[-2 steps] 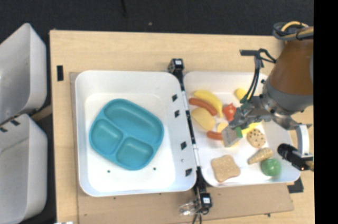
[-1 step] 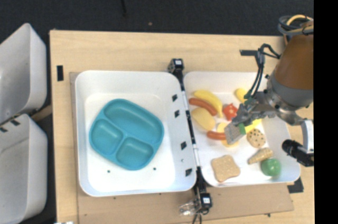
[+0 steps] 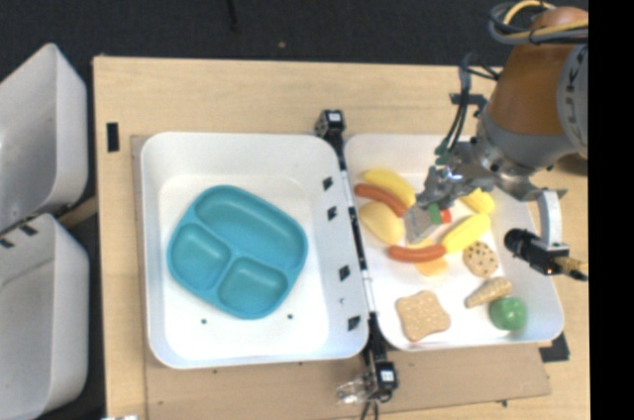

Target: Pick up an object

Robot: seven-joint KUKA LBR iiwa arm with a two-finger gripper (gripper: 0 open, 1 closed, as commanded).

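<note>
Jaws [image 3: 424, 215] sit low in a tight food pile, can't tell their state, so they could easily just shove the sausage [image 3: 416, 253] aside.

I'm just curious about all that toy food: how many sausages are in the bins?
2. One sausage lies slanted at the right bin's upper left, on the yellow pieces; the other sausage lies near the middle, below the gripper. The arm might hide more.
</note>
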